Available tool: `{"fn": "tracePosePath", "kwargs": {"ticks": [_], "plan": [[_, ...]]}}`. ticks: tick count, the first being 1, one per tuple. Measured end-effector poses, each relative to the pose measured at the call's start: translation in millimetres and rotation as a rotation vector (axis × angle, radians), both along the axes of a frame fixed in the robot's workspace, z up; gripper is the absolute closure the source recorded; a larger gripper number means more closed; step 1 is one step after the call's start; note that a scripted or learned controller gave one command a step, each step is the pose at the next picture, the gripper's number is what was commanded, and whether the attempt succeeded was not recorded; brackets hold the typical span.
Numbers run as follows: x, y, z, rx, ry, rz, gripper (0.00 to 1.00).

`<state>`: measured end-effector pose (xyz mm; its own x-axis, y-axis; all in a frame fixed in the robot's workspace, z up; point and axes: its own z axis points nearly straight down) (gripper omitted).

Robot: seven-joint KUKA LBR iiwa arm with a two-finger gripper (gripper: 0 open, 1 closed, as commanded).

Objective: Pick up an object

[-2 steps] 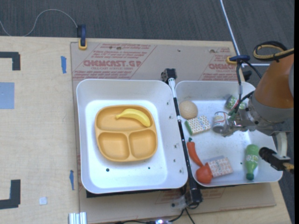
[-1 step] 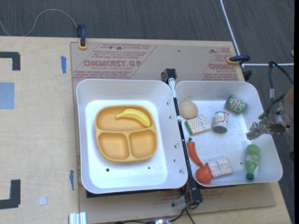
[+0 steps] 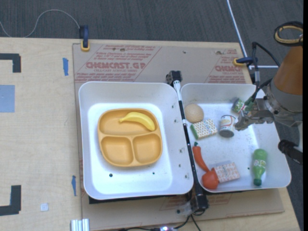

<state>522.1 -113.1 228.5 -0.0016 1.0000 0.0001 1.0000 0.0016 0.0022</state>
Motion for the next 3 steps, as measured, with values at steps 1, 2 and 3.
{"fn": "tracePosePath", "kwargs": {"ticks": [1, 2, 3], "plan": [[42.2, 23.3, 9.3, -0.001, 0.0, 0.0, 1.0], [42.0, 23.0, 9.3, -0.001, 0.001, 0.0, 0.0], [18.7, 2.6, -122.8, 0.0, 0.004, -0.002, 0.0]]}}
